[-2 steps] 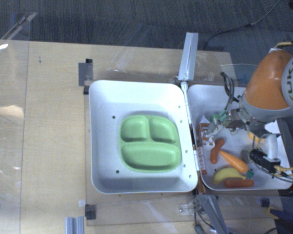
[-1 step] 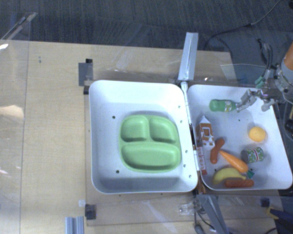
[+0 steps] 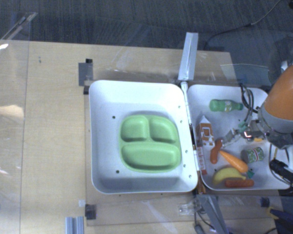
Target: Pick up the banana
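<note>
The banana [image 3: 225, 173], likely a light, stiff, smooth toy best pinched across its middle, lies near in the right bin [image 3: 205, 92] between carrot [image 3: 233, 161] and sausage [image 3: 238, 183], while the tool [image 3: 244, 130] hovers above, its state unclear.

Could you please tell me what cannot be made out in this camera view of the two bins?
- Gripper: small and blurred, partly under the arm.
- Banana: lower edge covered by a red sausage.
- Can: label too small to read.
- Right bin: right side covered by the arm.
</note>
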`<state>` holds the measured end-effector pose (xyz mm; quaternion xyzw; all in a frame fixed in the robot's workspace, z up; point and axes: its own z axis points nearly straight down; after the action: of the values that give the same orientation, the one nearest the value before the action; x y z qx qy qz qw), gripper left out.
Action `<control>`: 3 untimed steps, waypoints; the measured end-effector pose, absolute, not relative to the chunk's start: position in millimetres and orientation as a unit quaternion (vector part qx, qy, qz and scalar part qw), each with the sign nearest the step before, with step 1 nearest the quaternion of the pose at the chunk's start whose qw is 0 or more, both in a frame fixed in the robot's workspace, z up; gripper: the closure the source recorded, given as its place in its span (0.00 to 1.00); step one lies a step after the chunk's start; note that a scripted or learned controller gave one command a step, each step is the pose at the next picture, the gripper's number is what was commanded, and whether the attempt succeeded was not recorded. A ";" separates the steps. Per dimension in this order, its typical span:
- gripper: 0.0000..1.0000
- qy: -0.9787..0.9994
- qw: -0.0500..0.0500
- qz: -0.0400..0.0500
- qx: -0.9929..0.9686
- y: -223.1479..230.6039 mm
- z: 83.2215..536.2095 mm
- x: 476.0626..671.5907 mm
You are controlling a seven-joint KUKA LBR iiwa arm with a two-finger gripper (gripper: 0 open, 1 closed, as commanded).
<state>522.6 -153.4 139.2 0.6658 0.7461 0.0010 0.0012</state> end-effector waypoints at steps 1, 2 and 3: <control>0.00 0.726 0.004 0.002 0.688 -205.2 169.2 582.1; 0.00 0.714 0.002 0.001 0.701 -205.4 124.6 510.6; 0.00 0.697 0.004 0.002 0.717 -204.5 184.1 600.2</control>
<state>600.2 -204.5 184.1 0.7168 0.6972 0.0021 0.0040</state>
